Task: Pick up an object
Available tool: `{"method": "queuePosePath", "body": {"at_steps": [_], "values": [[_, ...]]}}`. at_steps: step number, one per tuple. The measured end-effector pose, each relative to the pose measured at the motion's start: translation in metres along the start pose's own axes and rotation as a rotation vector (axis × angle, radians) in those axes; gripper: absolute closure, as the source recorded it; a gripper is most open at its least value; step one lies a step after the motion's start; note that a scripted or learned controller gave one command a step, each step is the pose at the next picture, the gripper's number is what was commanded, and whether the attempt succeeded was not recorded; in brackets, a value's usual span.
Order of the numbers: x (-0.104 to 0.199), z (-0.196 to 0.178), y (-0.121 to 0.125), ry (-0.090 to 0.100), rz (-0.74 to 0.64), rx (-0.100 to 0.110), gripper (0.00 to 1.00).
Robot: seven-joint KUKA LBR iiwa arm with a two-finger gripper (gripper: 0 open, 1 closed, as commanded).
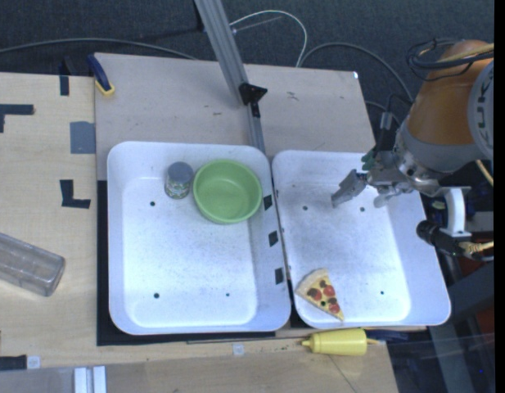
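My gripper [365, 193] hangs over the upper part of the right bin [416, 252], its two fingers [347, 191] spread open with nothing between them. A toy pizza slice [321, 291] lies near the right bin's front left corner, well below the gripper. In the left bin [137, 293] a green bowl [227, 191] sits at the back right, with a small grey can [179, 179] standing just to its left.
A yellow squeeze bottle [338, 342] lies on the bench just in front of the right bin. A clear plastic container [23, 262] rests at the far left. A metal pole [227, 47] slants down to the gap between the bins. Cables run behind the right bin.
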State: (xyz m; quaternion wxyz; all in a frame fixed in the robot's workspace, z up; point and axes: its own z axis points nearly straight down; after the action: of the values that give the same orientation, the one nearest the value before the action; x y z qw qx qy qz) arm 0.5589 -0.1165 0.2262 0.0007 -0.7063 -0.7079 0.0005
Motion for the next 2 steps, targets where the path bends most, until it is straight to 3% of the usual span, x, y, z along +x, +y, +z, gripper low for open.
{"method": "queuePosePath", "body": {"at_steps": [1,2], "values": [[0.000,0.000,0.000,0.000,0.000,0.000,0.00],[-0.009,0.059,0.002,-0.001,0.001,0.005,0.00]]}}
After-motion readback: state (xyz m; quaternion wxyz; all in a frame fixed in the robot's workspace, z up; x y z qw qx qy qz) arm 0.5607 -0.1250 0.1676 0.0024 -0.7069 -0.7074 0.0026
